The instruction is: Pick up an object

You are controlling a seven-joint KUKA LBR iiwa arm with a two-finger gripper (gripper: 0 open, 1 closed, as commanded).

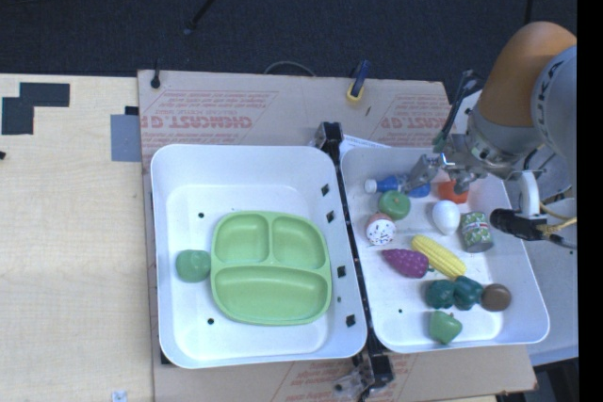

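Note:
The right bin (pixel 528 320) holds several toy items. Among them are a blue-and-white piece (pixel 382 185), a green round piece (pixel 396 204), a spotted white ball (pixel 381 229), a purple piece (pixel 407 263) and a yellow corn cob (pixel 438 256). There are also a white egg (pixel 446 217), an orange piece (pixel 454 192) and a green can (pixel 476 232). My gripper (pixel 426 172) hangs low over the bin's far part, just above and right of the green round piece and left of the orange piece. Nothing shows between its fingers.
The left bin (pixel 179 193) holds a green divided plate (pixel 270 266) and a small green ball (pixel 193 265) beside it. A dark green lump (pixel 450 294), a brown ball (pixel 496 297) and a green pepper (pixel 443 327) lie at the right bin's near side. A ridge (pixel 341 231) divides the bins.

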